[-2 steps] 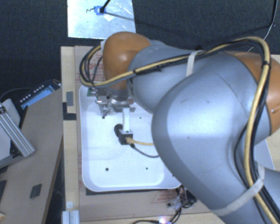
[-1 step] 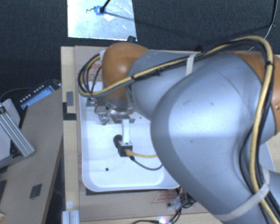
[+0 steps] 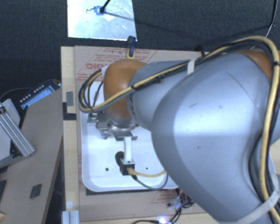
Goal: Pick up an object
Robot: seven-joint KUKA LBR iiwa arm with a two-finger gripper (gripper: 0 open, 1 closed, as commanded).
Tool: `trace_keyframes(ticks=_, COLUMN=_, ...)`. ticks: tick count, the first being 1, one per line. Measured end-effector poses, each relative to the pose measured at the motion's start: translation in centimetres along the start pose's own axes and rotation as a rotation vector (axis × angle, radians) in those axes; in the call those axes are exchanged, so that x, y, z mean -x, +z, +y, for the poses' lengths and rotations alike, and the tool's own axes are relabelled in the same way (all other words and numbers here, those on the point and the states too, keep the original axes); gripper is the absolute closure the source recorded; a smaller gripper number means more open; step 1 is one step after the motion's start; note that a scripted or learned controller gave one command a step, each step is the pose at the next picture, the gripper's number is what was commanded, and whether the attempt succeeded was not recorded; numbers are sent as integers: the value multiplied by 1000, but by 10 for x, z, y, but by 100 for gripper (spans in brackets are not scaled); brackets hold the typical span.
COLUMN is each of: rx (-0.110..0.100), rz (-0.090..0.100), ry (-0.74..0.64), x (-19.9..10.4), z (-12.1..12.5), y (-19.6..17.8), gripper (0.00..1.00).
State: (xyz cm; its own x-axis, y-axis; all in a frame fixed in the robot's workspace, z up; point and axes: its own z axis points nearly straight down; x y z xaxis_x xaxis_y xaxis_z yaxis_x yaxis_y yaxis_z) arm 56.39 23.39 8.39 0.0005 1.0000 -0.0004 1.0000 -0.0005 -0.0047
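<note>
Progress looks slight, as I judge it: my pincer (image 3: 114, 130) hangs low inside the white bin (image 3: 95, 178), right under the orange band (image 3: 119, 85) of my wrist, and my own grey arm (image 3: 210, 129) covers everything toward the view's right. Whether the pincer is wide, narrow or closed on something I cannot tell, since the wrist hides it from above. The object to pick is hidden as well; the open stretch of bin floor beside me shows just bare white, so I reckon it lies beneath my wrist or arm. Securing 1 object and lifting it clear both seem left to do.
</note>
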Motion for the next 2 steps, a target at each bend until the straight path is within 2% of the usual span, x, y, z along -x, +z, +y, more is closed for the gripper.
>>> trace_keyframes(ticks=1, rx=12, rz=4, ry=-4, x=1, z=-5, y=-96, gripper=100)
trace_keyframes(ticks=2, rx=15, rz=3, ry=3, x=65, z=-30, y=-222, gripper=100)
